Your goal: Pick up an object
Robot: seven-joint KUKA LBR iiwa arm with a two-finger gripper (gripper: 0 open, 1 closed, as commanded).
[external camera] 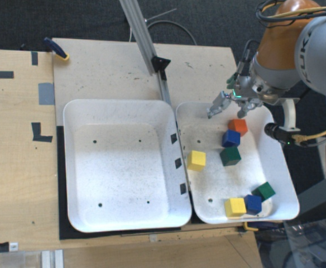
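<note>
Camera view: end effector (228,108) spread, nothing pinched, poised over right bin (279,166) far end. Orange cube (238,126) just beside, touching blue cube (231,139). Approach step, by appearance. Next probably needs shifting over orange cube, descending, closing.

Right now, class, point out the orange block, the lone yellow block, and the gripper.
orange block (238,125), camera view, on its top face.
lone yellow block (197,160), camera view, middle of its top face.
gripper (227,111), camera view, midway between its open fingertips.
</note>
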